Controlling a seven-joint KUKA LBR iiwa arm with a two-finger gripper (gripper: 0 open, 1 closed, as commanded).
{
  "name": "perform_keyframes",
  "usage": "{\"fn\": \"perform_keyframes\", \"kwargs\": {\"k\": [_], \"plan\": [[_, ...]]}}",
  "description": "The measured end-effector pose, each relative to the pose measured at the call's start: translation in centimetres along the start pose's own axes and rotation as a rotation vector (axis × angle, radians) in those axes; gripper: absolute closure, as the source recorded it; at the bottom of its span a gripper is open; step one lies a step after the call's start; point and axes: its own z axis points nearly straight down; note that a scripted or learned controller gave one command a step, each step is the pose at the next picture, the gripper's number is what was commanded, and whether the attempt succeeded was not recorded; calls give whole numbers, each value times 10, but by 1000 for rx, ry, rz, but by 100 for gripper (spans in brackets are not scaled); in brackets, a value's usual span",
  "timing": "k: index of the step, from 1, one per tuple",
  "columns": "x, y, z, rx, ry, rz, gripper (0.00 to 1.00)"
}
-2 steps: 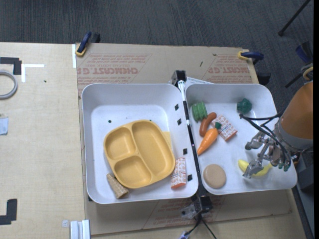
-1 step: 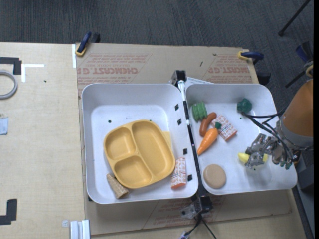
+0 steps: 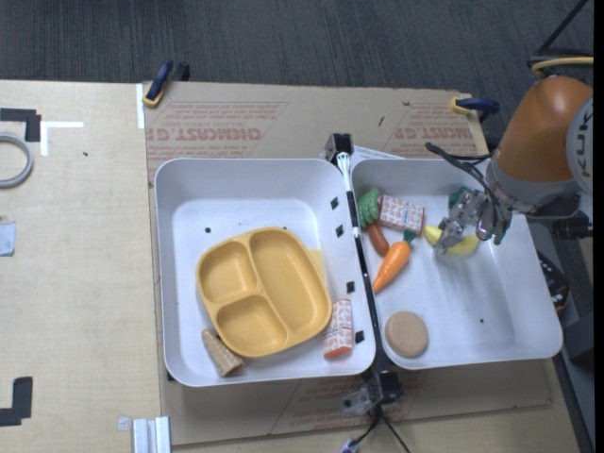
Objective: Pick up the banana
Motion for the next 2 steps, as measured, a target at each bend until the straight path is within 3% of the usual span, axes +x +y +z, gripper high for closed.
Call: {"fn": "perform_keyframes", "kwargs": {"k": [1, 2], "plan": [[-22, 29, 0, 1, 1, 569, 100], [6, 72, -62, 2, 1, 687, 100]]}}
